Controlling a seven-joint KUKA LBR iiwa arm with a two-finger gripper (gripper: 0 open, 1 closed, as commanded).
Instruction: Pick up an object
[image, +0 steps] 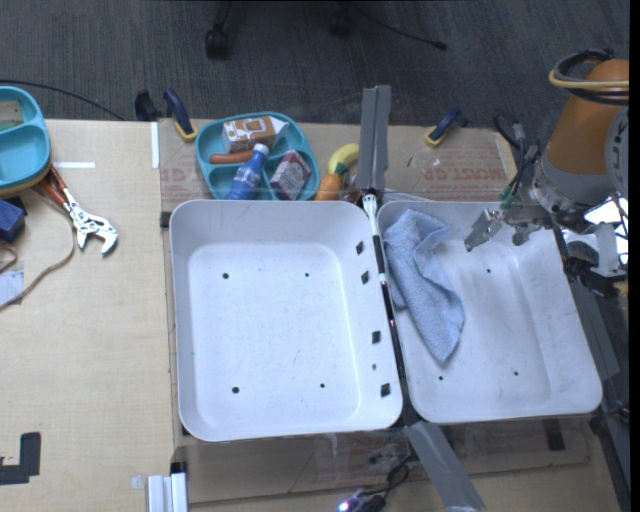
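Camera view, looking down at a slant on both bins. My gripper (483, 232) hangs over the upper part of the right bin (560, 400), just inside its far rim, with my orange-banded arm (588, 120) coming in from the right edge. Whether the jaws stand wide or narrow I cannot tell from this angle; nothing shows between them.

Blue-grey cloth (424, 282) lies crumpled in the right bin, pressed against its left wall and running from the far corner down toward the middle. It sits left of my gripper, near but apart. White floor of the right bin lies bare to the right of the cloth and below it, all the way to the near rim and the right wall.

Left bin (190, 330) shows bare white floor from wall to wall. A grey divider bar (376, 140) rises where the two bins meet.

Beyond the far rims: a teal tray (212, 150) of small goods, among them a blue bottle (246, 172), and a yellow item (343, 157) beside the bar. Far left on the wooden bench (90, 380): a wrench (88, 226) and part of another teal tray (22, 140).
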